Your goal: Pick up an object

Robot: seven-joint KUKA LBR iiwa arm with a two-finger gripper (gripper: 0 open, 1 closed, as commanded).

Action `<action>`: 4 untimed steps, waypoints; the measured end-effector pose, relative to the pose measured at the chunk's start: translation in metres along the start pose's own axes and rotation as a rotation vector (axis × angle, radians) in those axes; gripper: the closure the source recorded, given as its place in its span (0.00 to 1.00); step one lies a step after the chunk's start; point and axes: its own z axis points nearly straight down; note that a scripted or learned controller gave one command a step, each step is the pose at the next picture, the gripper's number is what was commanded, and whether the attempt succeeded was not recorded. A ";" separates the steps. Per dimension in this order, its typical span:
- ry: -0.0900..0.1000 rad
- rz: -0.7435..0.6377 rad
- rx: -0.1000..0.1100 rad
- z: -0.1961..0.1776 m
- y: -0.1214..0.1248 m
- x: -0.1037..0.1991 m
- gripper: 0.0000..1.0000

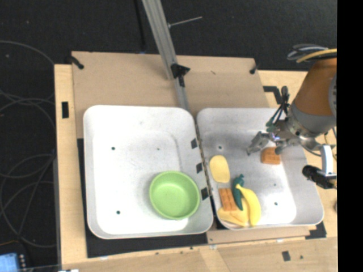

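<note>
Orange block (pixel 271 157) in right bin (pixel 238 123), upper right area, apart from other items | claw (pixel 266 143) directly above-left of block, nearly touching | claw spread wide, holding nothing | block long axis roughly level across view | no legible labels or writing

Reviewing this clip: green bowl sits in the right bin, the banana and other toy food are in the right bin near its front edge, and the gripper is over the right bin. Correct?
One slip: the green bowl sits in the left bin, not the right one, as the camera view shows. The rest stands: the banana and the other toy food lie near the front edge of the right bin, and the gripper is over that bin.
</note>
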 end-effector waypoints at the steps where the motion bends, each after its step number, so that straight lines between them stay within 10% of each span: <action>1: -0.005 0.000 -0.012 0.049 0.002 -0.003 0.00; 2: -0.003 0.003 -0.017 0.034 0.003 -0.003 1.00; 4: 0.000 0.001 -0.012 -0.065 -0.003 -0.012 1.00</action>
